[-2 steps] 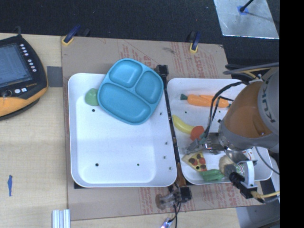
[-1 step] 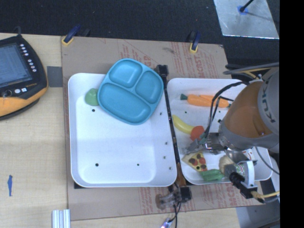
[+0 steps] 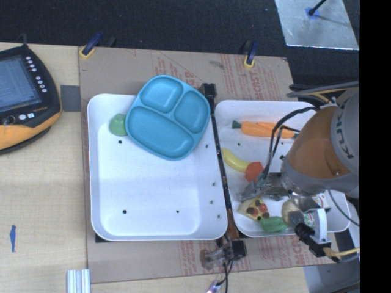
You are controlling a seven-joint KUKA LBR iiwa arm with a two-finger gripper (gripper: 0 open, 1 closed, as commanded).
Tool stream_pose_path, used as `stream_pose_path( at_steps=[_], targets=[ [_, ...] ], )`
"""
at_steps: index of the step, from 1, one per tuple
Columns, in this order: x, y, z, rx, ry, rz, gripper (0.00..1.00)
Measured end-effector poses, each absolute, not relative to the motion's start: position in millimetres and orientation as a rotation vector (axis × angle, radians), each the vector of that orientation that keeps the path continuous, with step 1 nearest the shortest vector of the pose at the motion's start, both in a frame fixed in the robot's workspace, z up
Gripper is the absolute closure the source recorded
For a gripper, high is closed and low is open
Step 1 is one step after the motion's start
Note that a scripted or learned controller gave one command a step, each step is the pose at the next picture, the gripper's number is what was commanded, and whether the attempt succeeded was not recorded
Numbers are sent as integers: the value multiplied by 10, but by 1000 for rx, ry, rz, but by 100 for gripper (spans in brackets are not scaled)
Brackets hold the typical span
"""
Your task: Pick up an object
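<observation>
Over the right bin [image 3: 227, 112], the arm [image 3: 317, 151] bent low, its tool [image 3: 259, 191] above toy food, grip state unclear.

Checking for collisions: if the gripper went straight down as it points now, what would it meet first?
Probably the pizza-slice toy in the right white bin, just below the gripper; the red round toy sits close beside it. Depth is unclear.

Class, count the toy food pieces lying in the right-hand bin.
5, possibly more hidden under the arm: carrot at the far end, banana by the left wall, red piece beside it, pizza slice near the front, and green piece at the front edge.
</observation>
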State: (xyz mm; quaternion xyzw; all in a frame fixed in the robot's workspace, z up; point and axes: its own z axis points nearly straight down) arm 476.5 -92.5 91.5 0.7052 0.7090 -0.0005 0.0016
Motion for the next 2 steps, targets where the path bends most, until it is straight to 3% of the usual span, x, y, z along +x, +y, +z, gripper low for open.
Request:
stream_pose_path(
  at_steps=[2],
  targets=[
    [4764,-934,914,2210,2229,-2,0]
  ],
)
